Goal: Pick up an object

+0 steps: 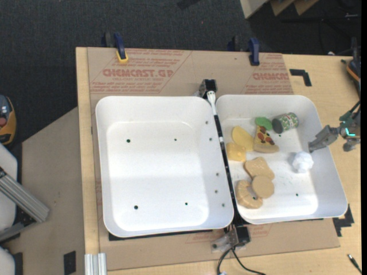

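Brown cardboard sheet (183, 73) printed with red lettering covers the bench, pinned at its far edge by two blue-and-yellow clamps (120, 47). On it sit two shallow white plastic bins side by side, their inner rims touching. The left white bin (114, 171) shows a few dark dots on its floor. The right white bin (327, 193) holds a loose cluster of small objects. Near its front lie tan rounded biscuit-like pieces (258, 179), one overlapping another. Behind them are two pale yellow wedge-shaped pieces (239, 139), then a flat tan slice with red spots (265, 142) touching a small green leaf-shaped piece (263, 122). Just beside the leaf lies a small dark green can on its side (285, 122). A crumpled white ball (302, 161) rests apart, near the right wall. The grey two-finger gripper (319, 144) hangs above the right rim, close to the ball; whether its fingers are spread or closed cannot be told, and nothing is seen between them.
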Robot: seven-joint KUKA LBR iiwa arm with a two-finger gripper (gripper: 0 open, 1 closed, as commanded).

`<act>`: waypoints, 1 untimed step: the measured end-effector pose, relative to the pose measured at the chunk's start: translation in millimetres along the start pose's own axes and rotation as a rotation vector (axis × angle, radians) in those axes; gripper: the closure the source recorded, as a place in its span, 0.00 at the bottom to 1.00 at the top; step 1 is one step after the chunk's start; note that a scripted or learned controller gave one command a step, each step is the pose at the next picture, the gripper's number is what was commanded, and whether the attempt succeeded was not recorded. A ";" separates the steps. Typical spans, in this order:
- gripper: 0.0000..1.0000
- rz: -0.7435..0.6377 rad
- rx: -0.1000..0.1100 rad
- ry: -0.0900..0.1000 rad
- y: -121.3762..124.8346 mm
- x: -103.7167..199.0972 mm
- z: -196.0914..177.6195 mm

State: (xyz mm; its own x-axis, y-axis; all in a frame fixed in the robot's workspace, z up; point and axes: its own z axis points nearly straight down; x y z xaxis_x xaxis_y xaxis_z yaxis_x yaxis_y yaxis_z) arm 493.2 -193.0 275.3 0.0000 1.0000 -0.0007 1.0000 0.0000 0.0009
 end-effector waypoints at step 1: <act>0.00 -0.002 0.012 0.007 -16.2 36.2 123.2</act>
State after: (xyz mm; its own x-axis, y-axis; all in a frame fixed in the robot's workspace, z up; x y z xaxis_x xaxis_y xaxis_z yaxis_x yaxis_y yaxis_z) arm 477.2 -156.9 152.0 -0.0019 1.0000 0.0060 0.9999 0.0019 -0.0109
